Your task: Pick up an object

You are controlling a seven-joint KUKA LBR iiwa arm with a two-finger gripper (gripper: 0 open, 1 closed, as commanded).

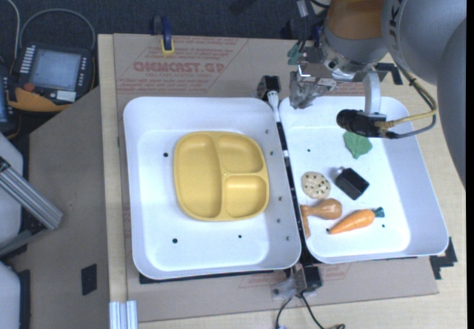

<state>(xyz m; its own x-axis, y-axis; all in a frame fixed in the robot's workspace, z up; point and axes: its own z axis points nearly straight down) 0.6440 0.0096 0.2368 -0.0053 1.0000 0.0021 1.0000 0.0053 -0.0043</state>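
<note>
Nearest the lens: grey arm (pixel 433 16), orange band, reaching in from the right, wrist bent down over the right bin's (pixel 415 246) far left corner. Gripper (pixel 304 96) hangs there; fingers look close together with nothing between, above bare bin floor. Outward: green piece (pixel 358 144), black block (pixel 351 183), cookie (pixel 315 184), carrot (pixel 352 221), tan gourd-shaped toy (pixel 320 210). Left bin (pixel 144 194) holds a yellow divided plate (pixel 221 174). Step judged: pre-grasp. Next: travel over one object, open, descend.
</note>
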